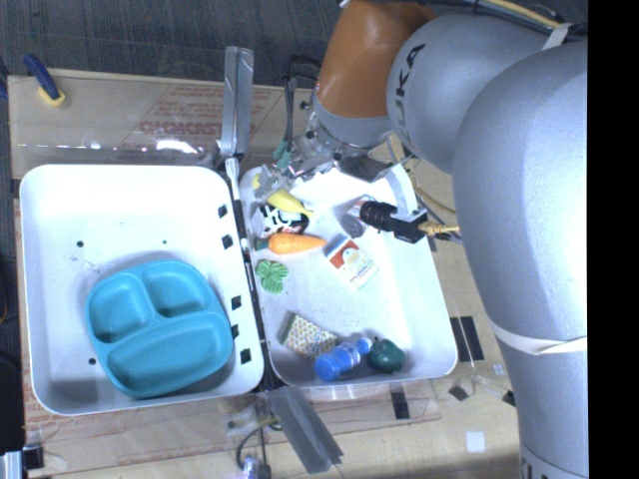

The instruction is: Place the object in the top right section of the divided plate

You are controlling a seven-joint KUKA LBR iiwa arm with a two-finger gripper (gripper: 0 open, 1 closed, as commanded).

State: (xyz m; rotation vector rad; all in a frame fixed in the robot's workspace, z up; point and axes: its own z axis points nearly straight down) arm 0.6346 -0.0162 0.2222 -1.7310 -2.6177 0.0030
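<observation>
A grey-and-orange robot arm reaches into the right bin [424, 297], its gripper [290, 166] low over the bin's far corner, beside the divider between the two bins. Whether the gripper is apart or together cannot be told from this angle; nothing can be confirmed in its grasp.

Just below the gripper lies a yellow banana-shaped toy [285, 203], prob. the object to be moved, w/ a carrot [297, 243] a little further below and touching or nearly so. A green leaf [272, 274], a small card [352, 262], a patterned packet [308, 335], a blue bottle [339, 359] and a dark green lump [386, 355] sit further off, toward the bin's near edge.

The blue divided plate [130, 362] waits well to the gripper's lower left, in the left bin [60, 218]; its top right section [187, 287] is the nearest part to the tool.

The pick looks like the step in hand. Done well, it would mean closing across the toy's narrow width, clear of the carrot and the bin wall, then lifting high enough to pass the divider before lowering over that section.
</observation>
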